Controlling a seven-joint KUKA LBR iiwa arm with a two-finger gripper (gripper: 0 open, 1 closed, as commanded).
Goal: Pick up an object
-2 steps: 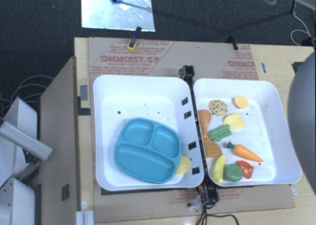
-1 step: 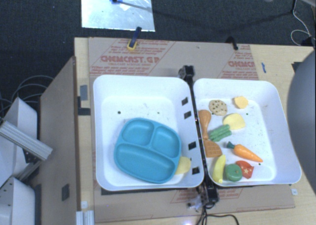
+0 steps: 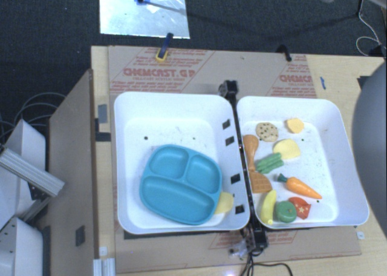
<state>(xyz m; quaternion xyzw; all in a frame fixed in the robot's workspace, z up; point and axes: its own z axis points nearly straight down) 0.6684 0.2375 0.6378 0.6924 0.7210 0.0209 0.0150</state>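
Observation:
The right bin holds several toy foods: a speckled cookie, an orange-yellow piece, a pale yellow slice, a brown drumstick, a green vegetable, a tan waffle piece, a carrot, a yellow banana, a green pepper and a red piece. A blue divided plate lies in the left bin, with a small yellow piece touching its right edge. The arm's blurred grey body looms over the right bin's right side.
A black divider with clips runs between the bins. Both stand on a cardboard sheet on the bench. A shiny sheet lies on the dark floor behind. Cables and grey rails sit at the left.

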